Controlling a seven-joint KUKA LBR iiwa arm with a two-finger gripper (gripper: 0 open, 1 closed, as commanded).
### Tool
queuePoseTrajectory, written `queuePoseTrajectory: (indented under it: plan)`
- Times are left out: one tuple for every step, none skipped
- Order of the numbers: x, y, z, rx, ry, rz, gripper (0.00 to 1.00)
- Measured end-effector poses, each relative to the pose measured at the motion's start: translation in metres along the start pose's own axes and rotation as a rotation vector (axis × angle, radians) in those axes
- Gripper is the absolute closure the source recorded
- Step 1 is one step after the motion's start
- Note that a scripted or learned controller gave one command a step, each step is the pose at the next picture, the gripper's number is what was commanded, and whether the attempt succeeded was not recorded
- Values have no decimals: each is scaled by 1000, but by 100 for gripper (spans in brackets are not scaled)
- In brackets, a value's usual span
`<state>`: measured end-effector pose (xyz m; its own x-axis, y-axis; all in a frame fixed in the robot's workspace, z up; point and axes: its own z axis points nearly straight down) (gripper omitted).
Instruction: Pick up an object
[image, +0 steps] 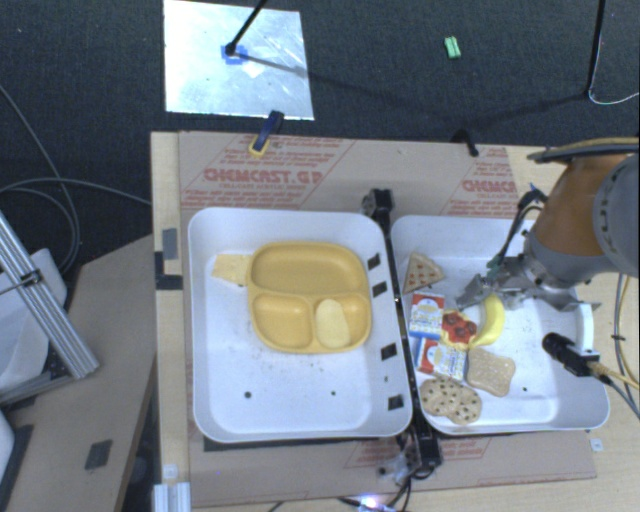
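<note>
My gripper hangs low in the right bin, reaching in from the right. It is just above the upper end of a yellow banana. Left of the banana lie a red item and a colourful carton. A triangular sandwich piece sits at the bin's upper left. At the front of the bin are a slice of toast and a chocolate-chip cookie. Nothing shows as lifted by the gripper.
The left bin holds a yellow divided plate with a pale oval piece in its lower right compartment. A pale yellow flat slice lies by the plate's left edge. Black clips join the bins along the middle divider.
</note>
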<state>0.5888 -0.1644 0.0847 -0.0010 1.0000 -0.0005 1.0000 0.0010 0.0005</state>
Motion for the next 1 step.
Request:
queuePoseTrajectory:
  plan:
    - [0, 2, -11, -5, -1, -1, 100]
